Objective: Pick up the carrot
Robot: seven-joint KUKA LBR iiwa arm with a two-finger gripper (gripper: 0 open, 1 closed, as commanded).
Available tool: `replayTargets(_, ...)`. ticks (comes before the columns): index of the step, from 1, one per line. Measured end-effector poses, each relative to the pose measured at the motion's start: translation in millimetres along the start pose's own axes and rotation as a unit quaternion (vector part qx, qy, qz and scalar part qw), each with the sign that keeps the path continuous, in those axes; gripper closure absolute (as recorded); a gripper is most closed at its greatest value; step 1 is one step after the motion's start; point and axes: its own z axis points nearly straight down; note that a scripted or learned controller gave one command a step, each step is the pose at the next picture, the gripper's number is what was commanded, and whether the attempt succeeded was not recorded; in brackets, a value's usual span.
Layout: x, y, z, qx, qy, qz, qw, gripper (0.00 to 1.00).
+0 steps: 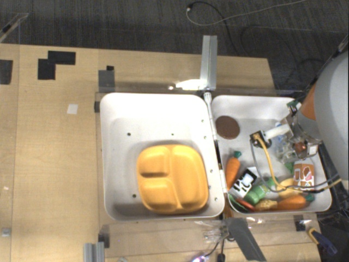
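- The pale wooden surface (54, 173) carries two shallow white bins side by side: the left bin (109, 146) and the right bin (256, 100).
- Along the near wall of the right bin lies a heap of small things. It includes a long orange vegetable (293, 202) lying crosswise, a pale yellowish piece (267, 204) just beside its left end, and a green piece (259, 192) touching that one.
- A black-and-white packet (244, 182) lies tilted just left of the green piece.
- The carrot (233, 171) lies in the near-left part of the right bin, close to the wall shared with the left bin. It is orange, its green top points away from the camera, and its lower end touches the black-and-white packet. Nothing grips it.
- A red-and-white packet (303, 174) lies near the right wall of the same bin.
- In the left bin a yellow divided plate (172, 177) sits in the near half, toward the right wall.
- The pincer (293, 144) hangs over the right side of the right bin, well apart from the carrot. I cannot tell whether it is spread or pressed together.
- A brown disc (227, 126) lies flat in the far-left part of the right bin, apart from the carrot.
- The grey arm (334, 100) enters from the right.
- A metal post (209, 59) stands behind the gap between the bins.
- Black patches (54, 61) mark the far-left of the surface.
- A thin cable (245, 15) curls on the dark floor beyond.
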Motion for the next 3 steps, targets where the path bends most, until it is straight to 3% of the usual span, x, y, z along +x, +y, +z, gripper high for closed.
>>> replayTargets(1, 56, 31, 3, 0.002, -0.002, -0.010, 0.9999, 1.00)
replayTargets(2, 59, 29, -9, 0.002, 0.000, -0.016, 0.9999, 1.00)
replayTargets(3, 84, 47, -93, 0.003, -0.002, -0.036, 0.9994, 1.00)
